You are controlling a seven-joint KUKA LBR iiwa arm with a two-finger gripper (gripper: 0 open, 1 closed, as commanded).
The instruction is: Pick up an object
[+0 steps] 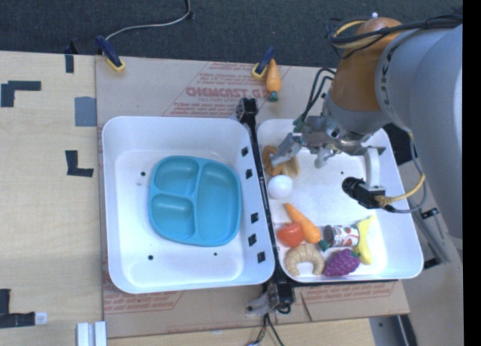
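Note:
My gripper (306,152) hangs over the far left part of the right bin (398,209), open, its fingers spread with nothing between them. A brownish toy food (281,163) lies just below its left finger (288,144), partly hidden. Nearer the front lie a white egg (279,185), an orange carrot (302,220), a red tomato (288,235), a croissant (304,259), purple grapes (340,263), a small can (342,234) and a yellow banana (365,239).
The left bin (124,186) holds a blue divided plate (195,200). A black divider clamp (248,111) sits between the bins. An orange clamp (272,77) and a yellow-blue clamp (110,53) grip the cardboard's far edge. The arm's black fitting (364,190) overhangs the right bin.

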